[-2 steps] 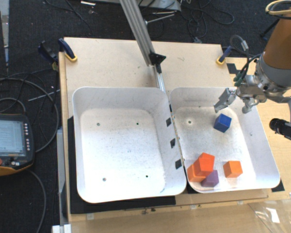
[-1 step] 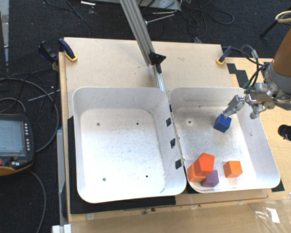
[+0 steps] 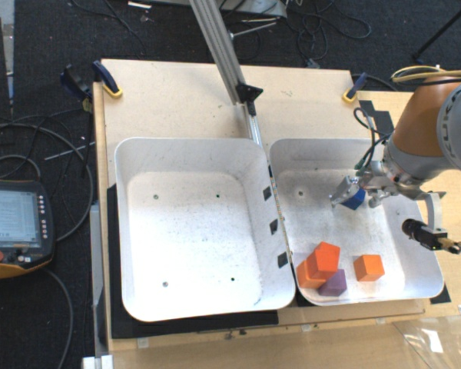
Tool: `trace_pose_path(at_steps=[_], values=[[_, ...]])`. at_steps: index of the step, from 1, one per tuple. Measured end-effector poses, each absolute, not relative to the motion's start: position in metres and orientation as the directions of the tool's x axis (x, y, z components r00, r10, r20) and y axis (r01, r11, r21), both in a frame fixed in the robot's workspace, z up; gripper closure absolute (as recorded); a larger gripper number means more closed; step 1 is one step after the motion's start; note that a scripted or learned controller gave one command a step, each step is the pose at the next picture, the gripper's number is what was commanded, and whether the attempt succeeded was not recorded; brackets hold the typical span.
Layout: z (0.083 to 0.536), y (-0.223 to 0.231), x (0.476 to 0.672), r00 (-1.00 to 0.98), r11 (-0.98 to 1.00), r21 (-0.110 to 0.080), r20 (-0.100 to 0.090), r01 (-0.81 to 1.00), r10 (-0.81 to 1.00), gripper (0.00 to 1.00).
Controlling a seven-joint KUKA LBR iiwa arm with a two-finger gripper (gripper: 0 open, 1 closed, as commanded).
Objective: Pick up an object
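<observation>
The tool (image 3: pixel 356 194) hangs low over the right bin (image 3: pixel 307 154), and there's a blue block (image 3: pixel 356 199) sitting between its fingers, apparently gripped, though the view is too small to be sure of contact. Toward the bin's near edge, a large orange block (image 3: pixel 320 262) touches a purple block (image 3: pixel 333 283), with a smaller orange cube (image 3: pixel 368 267) just right of them. The left bin (image 3: pixel 131 160) lies alongside on the counter (image 3: pixel 177 98).

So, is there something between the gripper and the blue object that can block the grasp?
Nothing visible does. The gripper is already at the blue object in the right bin, and the blue shows between its fingers. The orange blocks and the purple block lie apart, nearer the front wall.
</observation>
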State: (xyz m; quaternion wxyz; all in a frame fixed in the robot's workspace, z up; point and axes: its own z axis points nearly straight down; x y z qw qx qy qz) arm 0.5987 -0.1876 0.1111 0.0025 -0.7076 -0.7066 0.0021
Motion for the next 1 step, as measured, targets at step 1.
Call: trace_pose_path(at_steps=[1], values=[[0.0961,-0.1442,0.6201,-0.005,0.005,0.003,-0.001,1.0,1.0,0.0]])
